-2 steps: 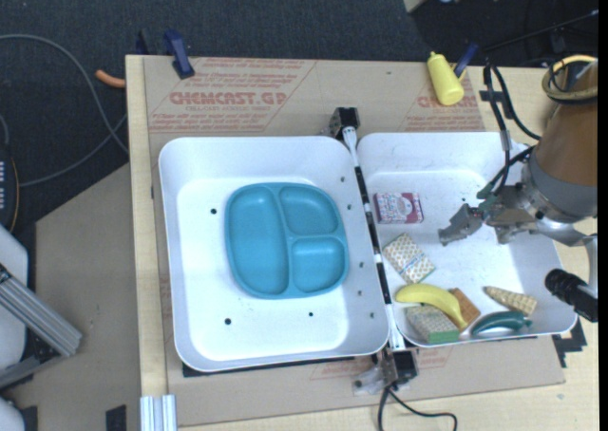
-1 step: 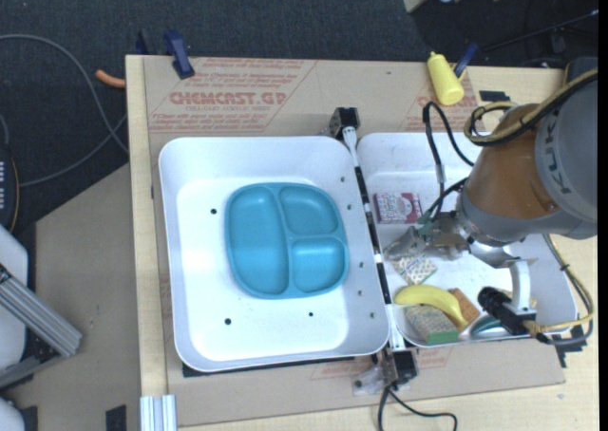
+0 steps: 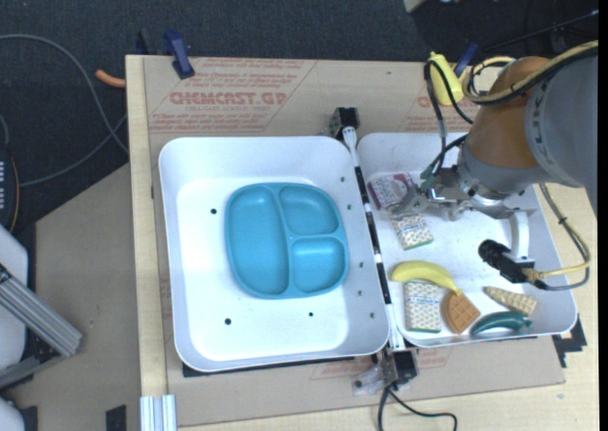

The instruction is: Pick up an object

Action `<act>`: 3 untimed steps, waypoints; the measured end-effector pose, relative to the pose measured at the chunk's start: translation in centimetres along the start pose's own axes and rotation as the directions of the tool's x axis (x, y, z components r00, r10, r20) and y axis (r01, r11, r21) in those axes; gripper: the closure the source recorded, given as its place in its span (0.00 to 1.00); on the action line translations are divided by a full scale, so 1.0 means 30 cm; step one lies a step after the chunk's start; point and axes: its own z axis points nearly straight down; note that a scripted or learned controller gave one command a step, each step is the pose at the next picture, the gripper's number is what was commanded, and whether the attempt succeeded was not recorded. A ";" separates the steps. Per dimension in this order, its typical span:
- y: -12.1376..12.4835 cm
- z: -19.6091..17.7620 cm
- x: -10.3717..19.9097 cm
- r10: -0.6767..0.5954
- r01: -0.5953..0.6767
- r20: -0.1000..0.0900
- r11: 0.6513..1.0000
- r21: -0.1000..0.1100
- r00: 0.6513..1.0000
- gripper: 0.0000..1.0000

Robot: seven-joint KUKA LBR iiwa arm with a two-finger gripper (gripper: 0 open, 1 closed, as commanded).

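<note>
Taking the divided plate (image 3: 285,251) as landmark: it lies in the middle of the left bin (image 3: 190,182). The right bin (image 3: 560,310) sits just right of it, with a banana (image 3: 425,273) to the plate's right and a packet (image 3: 388,190) behind the banana.

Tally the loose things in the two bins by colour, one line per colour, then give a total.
Blue: 1, the divided plate in the left bin.
Yellow: 1, the banana.
Tan or brown: 2, the waffle piece and the cone-shaped wedge.
Teal: 1, the curved piece.
Pale patterned packets: 3.
Total: 8
</note>
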 end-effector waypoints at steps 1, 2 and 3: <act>-0.200 -0.001 0.000 0.001 -0.001 -0.001 1.000 0.000 1.000 0.00; -0.106 0.002 0.016 0.000 0.000 -0.001 1.000 0.005 1.000 0.00; -0.285 0.012 0.034 0.000 0.000 -0.003 1.000 0.012 1.000 0.00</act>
